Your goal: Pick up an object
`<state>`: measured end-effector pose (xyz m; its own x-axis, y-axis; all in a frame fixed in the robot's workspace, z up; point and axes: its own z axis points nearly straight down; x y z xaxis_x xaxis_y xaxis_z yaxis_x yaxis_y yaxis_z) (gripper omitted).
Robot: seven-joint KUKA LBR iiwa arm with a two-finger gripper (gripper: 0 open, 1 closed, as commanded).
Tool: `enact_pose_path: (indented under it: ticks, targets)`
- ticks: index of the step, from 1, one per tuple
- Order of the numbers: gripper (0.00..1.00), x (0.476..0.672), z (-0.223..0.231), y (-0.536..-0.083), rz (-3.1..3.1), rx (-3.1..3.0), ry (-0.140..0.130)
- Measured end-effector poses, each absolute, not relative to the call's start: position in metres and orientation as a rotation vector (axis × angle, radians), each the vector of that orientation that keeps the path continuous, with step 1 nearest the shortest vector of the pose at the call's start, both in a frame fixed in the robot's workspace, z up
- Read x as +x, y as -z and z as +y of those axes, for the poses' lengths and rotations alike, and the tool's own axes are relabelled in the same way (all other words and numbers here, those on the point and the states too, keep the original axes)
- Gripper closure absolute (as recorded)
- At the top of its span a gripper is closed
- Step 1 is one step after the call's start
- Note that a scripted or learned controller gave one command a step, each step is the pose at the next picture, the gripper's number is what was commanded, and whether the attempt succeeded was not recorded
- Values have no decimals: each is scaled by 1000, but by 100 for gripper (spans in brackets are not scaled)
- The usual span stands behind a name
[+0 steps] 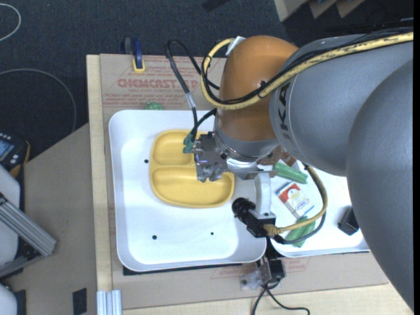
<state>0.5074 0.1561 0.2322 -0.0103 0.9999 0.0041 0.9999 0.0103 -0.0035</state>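
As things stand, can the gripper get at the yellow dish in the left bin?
Probably yes. The gripper hangs right over the yellow dish, at its right part, and nothing lies between them. The dish sits alone in the left bin.

Dark, perhaps carpeted floor (72,25)

A robot lab, seen from above my work table.

My grey arm (341,104) with its orange band (252,71) and looped yellow cable (328,54) reaches over two white bins (131,195) set on a cardboard-topped table (105,97) with printed lettering. A clamp (137,54) grips its far edge, loose wires trail across dark carpet (59,31), and aluminium framing (26,231) stands at the left.
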Motion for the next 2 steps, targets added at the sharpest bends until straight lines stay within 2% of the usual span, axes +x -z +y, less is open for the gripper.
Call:
enact_pose_path:
  ticks: [1, 2]
  targets:
    - [100, 479, 106, -325, -2221, -2228, 11]
    - [100, 481, 67, -431, -2226, -2231, 19]
